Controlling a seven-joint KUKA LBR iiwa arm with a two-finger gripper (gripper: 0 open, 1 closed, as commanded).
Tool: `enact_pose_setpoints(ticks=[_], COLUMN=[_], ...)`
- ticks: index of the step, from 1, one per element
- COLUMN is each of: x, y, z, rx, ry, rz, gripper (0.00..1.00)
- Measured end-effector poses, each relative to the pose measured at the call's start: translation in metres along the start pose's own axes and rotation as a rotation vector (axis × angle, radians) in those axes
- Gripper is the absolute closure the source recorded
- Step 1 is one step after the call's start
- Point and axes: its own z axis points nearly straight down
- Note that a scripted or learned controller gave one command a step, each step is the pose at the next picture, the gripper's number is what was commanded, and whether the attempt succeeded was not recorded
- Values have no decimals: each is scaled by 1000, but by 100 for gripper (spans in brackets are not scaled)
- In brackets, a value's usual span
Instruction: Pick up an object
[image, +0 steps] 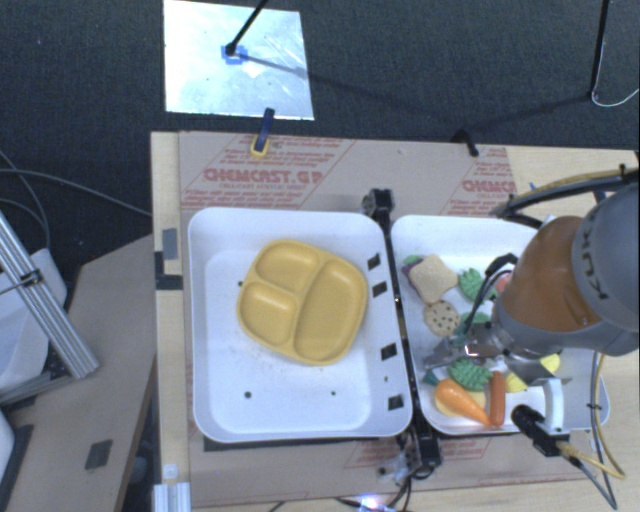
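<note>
The right bin (455, 232) holds several toy foods: a tan bread slice (432, 274), a cookie (440, 317), green leafy pieces (470, 283), an orange carrot (460, 400) and a reddish sausage (497, 396). My gripper (462, 349) hangs low over the bin's middle, its metal fingers pointing left just right of the cookie and above a green piece (468, 373). I see nothing clearly between the fingers. The arm's orange band (545, 275) and grey wrist cover the right half of the bin.
The left bin (215, 395) holds a yellow divided plate (302, 299). A black divider with clips (393, 300) runs between the bins. Cardboard (330, 170) lies under both. A metal frame (40, 300) stands at far left.
</note>
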Motion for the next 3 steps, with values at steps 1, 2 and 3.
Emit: enact_pose_setpoints(ticks=[1, 2, 3], x=[-16, -39, -50], y=[60, -7, 24], z=[-32, -2, -5], rx=[-11, 3, -7], ry=[-3, 0, -2], rz=[-7, 2, -6], gripper=[0, 0, 0])
